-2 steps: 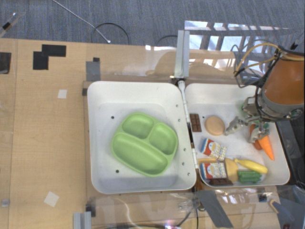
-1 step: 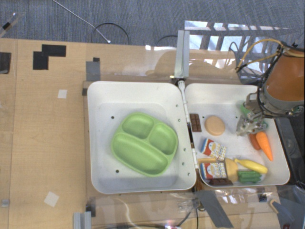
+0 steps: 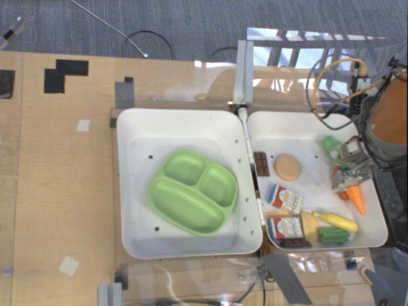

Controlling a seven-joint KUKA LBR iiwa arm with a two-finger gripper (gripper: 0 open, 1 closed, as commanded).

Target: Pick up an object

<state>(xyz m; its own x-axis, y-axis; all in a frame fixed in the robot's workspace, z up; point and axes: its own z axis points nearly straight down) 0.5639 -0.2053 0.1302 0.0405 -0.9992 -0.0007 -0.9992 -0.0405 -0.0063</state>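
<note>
Orange carrot (image 3: 356, 198) is lying in your right bin (image 3: 299, 125), by its far right wall, and the gripper (image 3: 346, 182) is hanging right over its upper end. You cannot tell how its jaws are standing. Your left bin (image 3: 137, 126) is carrying a green divided plate (image 3: 193, 191).

A wooden tabletop (image 3: 57, 190) carries two white bins (image 3: 134, 139) side by side, grey carpet (image 3: 191, 11) lies beyond, and black cable (image 3: 150, 40) loops across it.
</note>
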